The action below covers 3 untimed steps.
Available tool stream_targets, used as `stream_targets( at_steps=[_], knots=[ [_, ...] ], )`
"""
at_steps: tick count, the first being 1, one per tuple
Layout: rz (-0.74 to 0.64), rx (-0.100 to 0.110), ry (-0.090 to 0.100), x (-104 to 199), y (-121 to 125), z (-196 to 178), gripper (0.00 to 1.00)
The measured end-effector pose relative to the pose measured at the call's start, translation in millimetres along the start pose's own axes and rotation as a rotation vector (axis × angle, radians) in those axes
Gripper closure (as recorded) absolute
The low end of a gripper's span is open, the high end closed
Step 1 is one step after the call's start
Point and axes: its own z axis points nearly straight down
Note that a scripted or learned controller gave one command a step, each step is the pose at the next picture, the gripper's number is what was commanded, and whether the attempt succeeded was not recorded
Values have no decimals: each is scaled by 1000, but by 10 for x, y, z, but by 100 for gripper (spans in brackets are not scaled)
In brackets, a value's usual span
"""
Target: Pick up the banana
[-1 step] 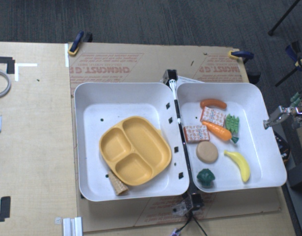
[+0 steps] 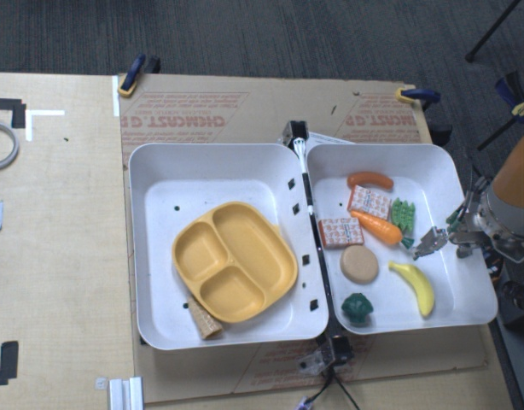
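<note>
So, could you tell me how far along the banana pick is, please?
Nothing is done yet: the banana lies on the floor of the right bin. In hand: the gripper hovers just above it, holding nothing. Descending, grasping and lifting remain.

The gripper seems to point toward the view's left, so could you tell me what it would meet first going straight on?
Probably the green toy beside the carrot; the gripper may pass above it, depth being unclear.

Glossy plastic banana (image 2: 418,286); smooth yellow plastic tray (image 2: 235,261); matt cardboard (image 2: 194,114).
</note>
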Motion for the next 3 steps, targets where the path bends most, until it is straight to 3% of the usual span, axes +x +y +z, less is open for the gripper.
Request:
stream_targets(
  at_steps=[1,2,3],
  knots=[
    [-95,-2,-2,592,-281,326,0],
    [-93,-3,-2,588,-272,230,100],
    [-244,-3,-3,1266,-265,-673,100]
  ],
)
